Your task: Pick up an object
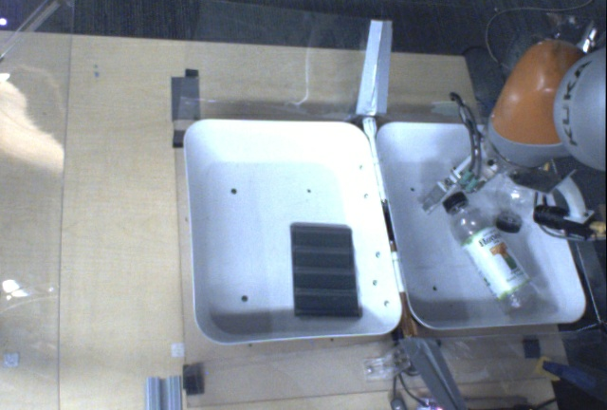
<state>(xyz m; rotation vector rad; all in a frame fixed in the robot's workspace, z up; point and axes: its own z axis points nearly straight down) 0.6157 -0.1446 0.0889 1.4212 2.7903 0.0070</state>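
While the wooden bench point(104, 237) carries two shallow white bins side by side, the arm point(541, 104), grey with an orange band, reaches in from the right over the right bin point(417, 209). Left bin point(247, 161): holds a black ribbed block point(324, 270), lying flat near its front edge, well apart from the arm. Right bin: holds a clear plastic bottle point(491, 256) with a green and white label, lying on its side, cap end pointing toward the gripper point(457, 190). Gripper: low over the bin, just beside or touching the bottle's cap end; whether it is apart, together or clamped cannot be told, as the wrist and glare obscure it. Progress, as judged: approach is made, but the bottle rests on the bin floor, so both a confirmed grasp and the lift remain.
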